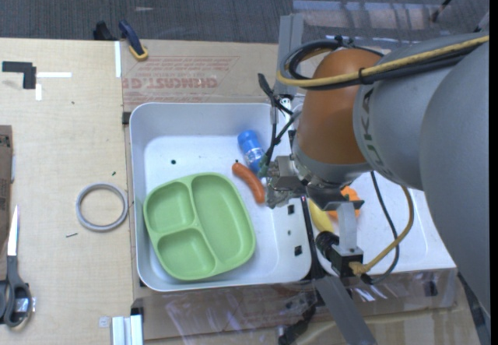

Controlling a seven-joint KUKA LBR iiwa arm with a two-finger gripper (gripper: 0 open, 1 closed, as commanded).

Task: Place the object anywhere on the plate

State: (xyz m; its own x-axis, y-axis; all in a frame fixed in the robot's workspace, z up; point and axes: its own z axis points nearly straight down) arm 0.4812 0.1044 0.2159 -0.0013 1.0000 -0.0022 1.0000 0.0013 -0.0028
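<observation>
Two shallow white bins sit side by side on the tabletop, and the gripper (274,194) hangs low over the wall between them, at the right edge of the left-hand white bin (148,141). Whether it is released or clenched I cannot tell, since the wrist body hides that part.

Nearest it, just to its left, lies the small orange carrot-shaped toy (249,181), resting on the bin floor and touching or almost touching the upper right rim of the green three-compartment plastic plate (199,225). As I judge it, the carrot is the object to move, and it is not yet on the plate. A little above the carrot lies a small blue plastic bottle (250,146), also on the bin floor. All three plate compartments look bare.

On the gripper's other side, in the right-hand bin, a yellow item (320,216) and an orange one (352,195) peek out beneath the arm.

Farther left, outside the bins, a grey ring (101,205) lies on the tabletop.
</observation>
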